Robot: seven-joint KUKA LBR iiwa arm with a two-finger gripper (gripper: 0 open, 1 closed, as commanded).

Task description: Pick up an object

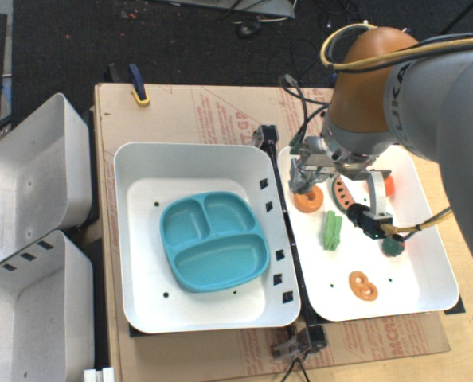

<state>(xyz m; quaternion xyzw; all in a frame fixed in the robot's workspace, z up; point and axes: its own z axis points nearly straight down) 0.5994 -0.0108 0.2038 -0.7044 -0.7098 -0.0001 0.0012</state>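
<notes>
arm (439, 94): grey shell | orange band | yellow cable | gripper (336, 183): metal, possibly black-tipped

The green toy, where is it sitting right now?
The green toy lies in the right bin, near its middle, just below and right of an orange ring and above an orange pretzel shape.

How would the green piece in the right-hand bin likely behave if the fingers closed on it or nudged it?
The green piece looks small and chunky, so probably light and fairly stiff. It lies flat and elongated on the right bin, so a nudge would more likely slide or spin it than roll it. Its narrow width suits a pinch across the short side.
</notes>
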